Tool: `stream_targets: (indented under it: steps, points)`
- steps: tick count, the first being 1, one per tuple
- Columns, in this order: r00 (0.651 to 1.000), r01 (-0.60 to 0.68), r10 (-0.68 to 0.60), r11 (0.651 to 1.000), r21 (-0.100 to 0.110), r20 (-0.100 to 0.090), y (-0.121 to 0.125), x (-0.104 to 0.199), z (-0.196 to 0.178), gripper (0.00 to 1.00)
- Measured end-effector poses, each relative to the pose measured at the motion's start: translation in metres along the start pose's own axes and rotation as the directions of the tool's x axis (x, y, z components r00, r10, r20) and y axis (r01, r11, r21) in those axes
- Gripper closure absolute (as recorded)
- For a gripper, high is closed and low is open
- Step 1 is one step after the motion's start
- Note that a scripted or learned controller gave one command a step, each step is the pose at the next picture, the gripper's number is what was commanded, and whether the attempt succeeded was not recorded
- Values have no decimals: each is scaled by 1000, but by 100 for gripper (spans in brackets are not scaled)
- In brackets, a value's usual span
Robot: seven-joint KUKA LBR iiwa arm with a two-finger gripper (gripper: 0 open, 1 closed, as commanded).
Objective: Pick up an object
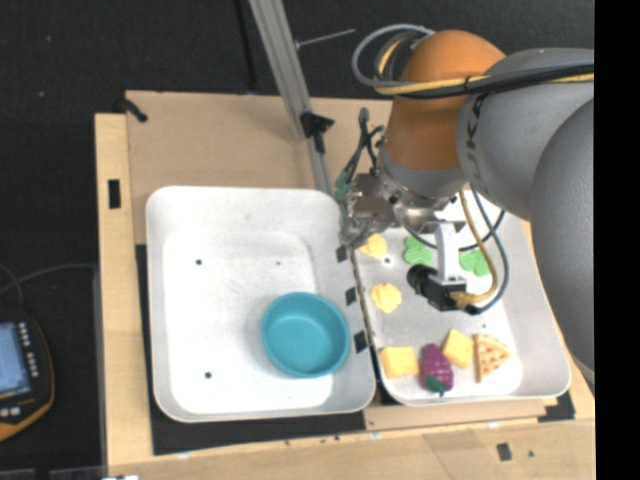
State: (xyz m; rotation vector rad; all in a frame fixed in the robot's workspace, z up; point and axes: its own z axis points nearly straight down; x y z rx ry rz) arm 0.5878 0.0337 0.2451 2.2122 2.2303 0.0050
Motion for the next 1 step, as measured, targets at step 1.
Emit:
stream_targets:
  steps: [1]
  points:
    - [1000, -2, 2, 1000, 1, 1, 5, 49, 12, 100]
